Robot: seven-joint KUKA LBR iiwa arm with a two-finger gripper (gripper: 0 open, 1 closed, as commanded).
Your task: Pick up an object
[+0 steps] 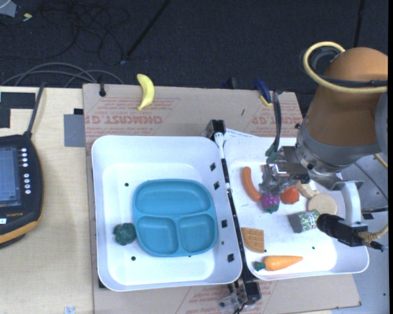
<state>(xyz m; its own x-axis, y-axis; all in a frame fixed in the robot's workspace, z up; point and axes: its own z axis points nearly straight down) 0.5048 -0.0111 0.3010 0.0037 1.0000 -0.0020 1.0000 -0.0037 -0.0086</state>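
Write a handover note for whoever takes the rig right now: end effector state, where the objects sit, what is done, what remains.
End effector: low in the right bin, over the purple grape bunch; its grip cannot be judged from this view, so treat nothing as held.
Right bin contents: sausage, red tomato, round cracker, small can, waffle piece, carrot.
Left bin: blue divided plate, green broccoli piece beside it.
Banana lies on the cardboard behind the bins.
Done: arm positioned among the objects. Left: confirm a grasp and lift one object.
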